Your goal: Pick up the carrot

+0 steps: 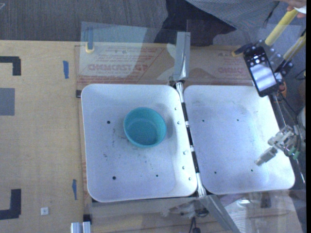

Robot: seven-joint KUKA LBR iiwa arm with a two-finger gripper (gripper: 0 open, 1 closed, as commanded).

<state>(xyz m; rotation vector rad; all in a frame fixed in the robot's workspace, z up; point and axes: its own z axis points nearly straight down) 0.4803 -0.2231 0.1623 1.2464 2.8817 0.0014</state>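
My gripper (276, 148) is low over the right bin (228, 140), close to its right wall, as a small grey metal piece reaching in from the right edge of the camera view. A bit of green shows just behind it at the bin's rim. Nothing can be made out in its grasp.
A teal bowl (145, 126) stands upright in the middle of the left bin (107, 169). A black device with a lit screen (262, 72) hangs above the right bin's far right corner. A metal divider (187, 140) runs between the bins.
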